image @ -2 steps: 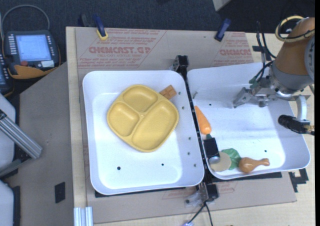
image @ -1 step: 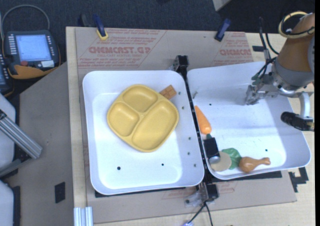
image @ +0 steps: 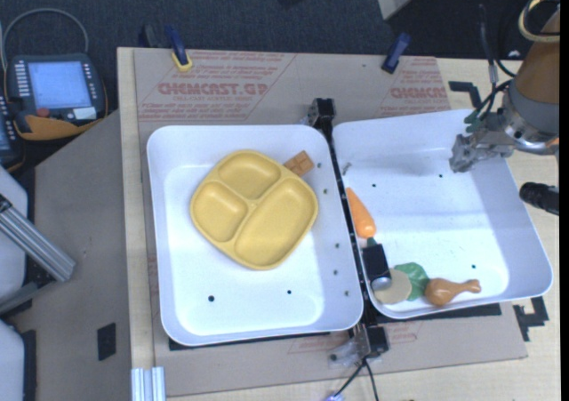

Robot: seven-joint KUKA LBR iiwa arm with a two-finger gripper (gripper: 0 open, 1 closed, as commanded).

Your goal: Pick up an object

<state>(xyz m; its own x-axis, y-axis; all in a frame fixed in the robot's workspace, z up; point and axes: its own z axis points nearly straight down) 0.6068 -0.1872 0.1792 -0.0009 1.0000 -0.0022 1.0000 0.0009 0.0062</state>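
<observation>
The gripper hangs over the far right part of the right bin, near that bin's back wall. Its tip is small and dark in the camera view, so I cannot tell how it is set, and nothing can be seen caught in it.

The task names no particular object, so the nearest candidates matter most. All the loose things in the right bin lie away from the gripper, toward the camera and toward the divider between the two bins. The carrot is the closest: it lies to the gripper's left and a little nearer the camera, tight against the bin's left wall, its long axis running roughly along that wall, thin end toward the back. Farther off, in the bin's near left corner, sit a black block, a pale round piece with a green thing touching it, and a drumstick just beside them, its long axis lying across the bin, bone end pointing right. The drumstick lies almost straight toward the camera from the gripper, well apart from it.

The yellow divided plate and a small wooden block at its far edge are in the left bin, farther still to the gripper's left.

In my judgement the drumstick is the freer target, since the carrot hugs the wall.
</observation>
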